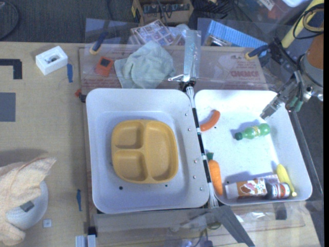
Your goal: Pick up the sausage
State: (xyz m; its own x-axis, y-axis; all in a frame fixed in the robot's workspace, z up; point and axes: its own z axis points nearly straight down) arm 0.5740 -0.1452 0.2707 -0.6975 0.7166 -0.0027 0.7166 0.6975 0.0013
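Observation:
The sausage [209,120] is a short orange-red curved piece lying in the right bin [234,99], near its left wall and toward the back. My gripper [271,108] hangs over the right bin's far right side, well to the right of the sausage and just above and right of a green bottle [253,132]. It holds nothing that I can see. The arm comes in from the right edge.
The right bin also holds a carrot [215,176], a ketchup bottle [257,188] and a yellow banana [284,176] along its front. The left bin [97,107] carries a yellow divided plate [145,151]. A pale cloth [146,66] lies behind the bins.

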